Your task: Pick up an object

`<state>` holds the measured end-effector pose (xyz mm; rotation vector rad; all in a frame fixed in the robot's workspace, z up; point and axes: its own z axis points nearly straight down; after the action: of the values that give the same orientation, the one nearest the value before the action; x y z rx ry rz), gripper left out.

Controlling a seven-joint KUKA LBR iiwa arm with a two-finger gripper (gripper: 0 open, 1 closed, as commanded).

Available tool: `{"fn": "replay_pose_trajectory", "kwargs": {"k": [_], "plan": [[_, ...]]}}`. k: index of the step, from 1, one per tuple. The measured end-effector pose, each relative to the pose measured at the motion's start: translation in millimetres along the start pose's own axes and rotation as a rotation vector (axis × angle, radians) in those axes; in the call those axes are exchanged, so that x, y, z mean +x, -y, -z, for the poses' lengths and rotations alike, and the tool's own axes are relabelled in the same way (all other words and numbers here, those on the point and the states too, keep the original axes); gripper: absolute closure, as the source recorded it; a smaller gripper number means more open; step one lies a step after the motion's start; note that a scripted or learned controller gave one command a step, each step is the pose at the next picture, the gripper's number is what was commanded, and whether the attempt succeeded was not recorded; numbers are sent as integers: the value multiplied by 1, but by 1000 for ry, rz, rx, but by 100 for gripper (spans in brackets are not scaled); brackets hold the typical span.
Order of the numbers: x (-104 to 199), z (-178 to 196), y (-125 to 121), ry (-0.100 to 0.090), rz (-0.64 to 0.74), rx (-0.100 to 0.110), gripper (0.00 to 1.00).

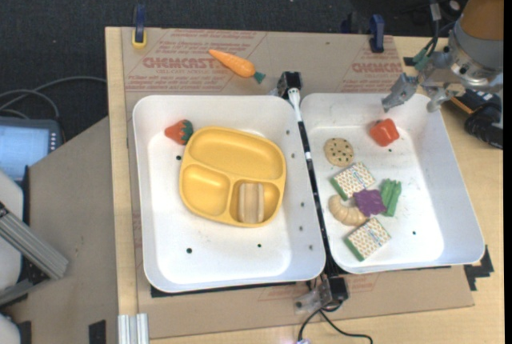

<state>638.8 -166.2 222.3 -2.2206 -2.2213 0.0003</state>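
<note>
My gripper (416,97) hangs over the far edge of the right bin (448,198), its two fingers spread open with nothing between them. A red block-like piece (384,131) lies just below and left of the fingertips, apart from them. Farther down the same bin are a chocolate-chip cookie (338,150), a cracker (354,178), a purple piece (370,201), a green piece (391,195), a croissant (346,211) and a second cracker (368,238).
The left bin (160,246) holds a yellow divided plate (228,166) with a pale item (250,202) in one compartment, and a strawberry (179,131) beside it. A toy carrot (233,63) lies on the cardboard behind the bins.
</note>
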Motion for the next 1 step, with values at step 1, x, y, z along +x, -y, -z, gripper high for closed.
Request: {"fn": "replay_pose_trajectory", "kwargs": {"k": [1], "plan": [[-27,-68,-5,-1,-2,7,0]]}}
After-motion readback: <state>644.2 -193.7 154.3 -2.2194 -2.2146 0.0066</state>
